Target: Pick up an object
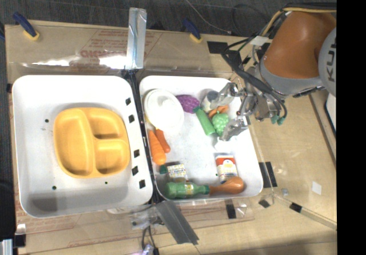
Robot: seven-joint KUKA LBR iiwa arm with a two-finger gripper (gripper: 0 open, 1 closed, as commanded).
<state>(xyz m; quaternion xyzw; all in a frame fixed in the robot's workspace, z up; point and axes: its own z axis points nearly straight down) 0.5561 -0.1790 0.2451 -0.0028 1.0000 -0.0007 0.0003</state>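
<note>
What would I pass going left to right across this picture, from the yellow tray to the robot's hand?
Yellow divided tray → carrot → white bowl → purple piece → green cucumber-like toy → hand.

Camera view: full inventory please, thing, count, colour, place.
divided tray: 1, yellow, middle of left bin
left bin: 1, white, left half of bench
right bin: 1, white, right of the left bin
cup or bowl: 1, white, right bin, upper left
purple item: 1, purple, beside the white cup
green item: 1, green, right bin, upper middle
carrot: 1, orange, along right bin's left wall
green bottle: 1, green, right bin's lower edge
small jar: 1, white with red and orange label, lower right
brown item: 1, orange-brown, lower right corner
clamps: 2, blue, bench's far edge
arm: 1, grey and orange, from right
gripper: 1, metal, over right bin's upper right
</note>
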